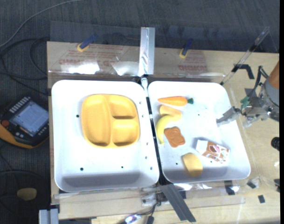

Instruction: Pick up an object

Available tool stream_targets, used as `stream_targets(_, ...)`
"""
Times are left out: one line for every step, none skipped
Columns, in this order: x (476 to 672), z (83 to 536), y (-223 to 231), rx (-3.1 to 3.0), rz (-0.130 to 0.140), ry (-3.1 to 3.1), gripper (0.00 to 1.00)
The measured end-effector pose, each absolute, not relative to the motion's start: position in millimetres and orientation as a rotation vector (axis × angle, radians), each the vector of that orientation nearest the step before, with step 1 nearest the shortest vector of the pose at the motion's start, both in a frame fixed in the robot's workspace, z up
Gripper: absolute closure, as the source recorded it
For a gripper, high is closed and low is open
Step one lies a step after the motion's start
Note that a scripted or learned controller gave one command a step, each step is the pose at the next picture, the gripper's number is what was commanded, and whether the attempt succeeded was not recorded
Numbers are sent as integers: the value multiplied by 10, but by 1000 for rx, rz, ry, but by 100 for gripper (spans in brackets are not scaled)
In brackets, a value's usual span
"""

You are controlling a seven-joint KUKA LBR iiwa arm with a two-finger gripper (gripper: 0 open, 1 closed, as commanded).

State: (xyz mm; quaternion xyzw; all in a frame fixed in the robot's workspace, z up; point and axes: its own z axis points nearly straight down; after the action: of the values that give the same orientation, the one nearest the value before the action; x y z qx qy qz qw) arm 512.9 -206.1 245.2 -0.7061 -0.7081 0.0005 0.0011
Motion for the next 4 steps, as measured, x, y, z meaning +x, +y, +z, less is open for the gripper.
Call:
stream_targets(6205,1471,-1389,-2272,4,-2165,0)
stream_targets(6604,963,-1072,-1933,17,-2472,0)
stream_targets(5569,900,-1050,-1713,-7,-2645,0)
stream_targets(5264,903,-1074,-1940,-16,-2489,0)
